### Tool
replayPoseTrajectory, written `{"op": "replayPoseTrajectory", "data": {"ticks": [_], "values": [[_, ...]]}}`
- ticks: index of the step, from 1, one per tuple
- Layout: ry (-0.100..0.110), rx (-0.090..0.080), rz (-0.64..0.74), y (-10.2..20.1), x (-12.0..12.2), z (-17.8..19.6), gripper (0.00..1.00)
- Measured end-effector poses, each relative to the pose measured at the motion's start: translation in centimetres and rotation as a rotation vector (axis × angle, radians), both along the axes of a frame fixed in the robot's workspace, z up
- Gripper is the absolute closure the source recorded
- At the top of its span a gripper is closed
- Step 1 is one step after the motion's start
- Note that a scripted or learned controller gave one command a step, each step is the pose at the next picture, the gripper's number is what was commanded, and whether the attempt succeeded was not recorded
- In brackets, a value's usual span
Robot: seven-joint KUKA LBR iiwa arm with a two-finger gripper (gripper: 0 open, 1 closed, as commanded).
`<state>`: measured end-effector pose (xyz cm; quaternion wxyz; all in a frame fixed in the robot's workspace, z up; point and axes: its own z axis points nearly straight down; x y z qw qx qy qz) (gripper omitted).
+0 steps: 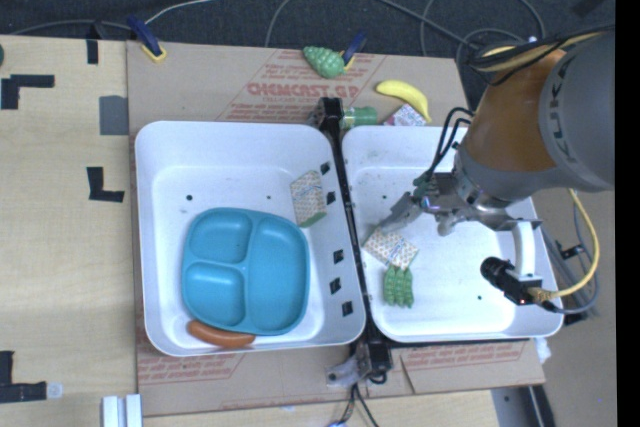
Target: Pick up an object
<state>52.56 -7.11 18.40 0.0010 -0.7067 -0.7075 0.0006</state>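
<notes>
- Landmark: black divider strip (pixel 338 215) running between the two shallow white plastic bins
- Left white bin (pixel 160 215), on the divider's left, holds a light blue three-section plastic plate (pixel 245 270), with an orange sausage-shaped toy (pixel 220 335) at the plate's near edge
- Small patterned packet (pixel 307 195) in that bin, just left of the divider and touching the plate's far right corner
- Right white bin (pixel 480 305), on the divider's right, holds a second patterned flat packet (pixel 390 247) close to the divider, and a green knobbly toy (pixel 398 288) touching that packet's near side
- Grey arm with its orange band (pixel 510 125) reaches over the right bin; its hand (pixel 420 205) is low over the bin, just beyond the second packet; two dark fingers (pixel 400 212) look spread apart, nothing between them
- Outside the bins, beyond the divider's far end on the cardboard-covered tabletop (pixel 200 90): a yellow banana toy (pixel 403 97) and a green leafy toy (pixel 325 61)
</notes>
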Motion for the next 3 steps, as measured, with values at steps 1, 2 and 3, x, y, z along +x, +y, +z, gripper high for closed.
{"op": "replayPoseTrajectory", "data": {"ticks": [1,2,3], "values": [[0.0,0.0,0.001,2.5,-1.0,0.0,0.0],[-0.001,-0.002,-0.001,-0.9,2.9,0.0,0.0],[0.001,0.0,-0.001,-2.5,0.0,-4.4,0.0]]}}
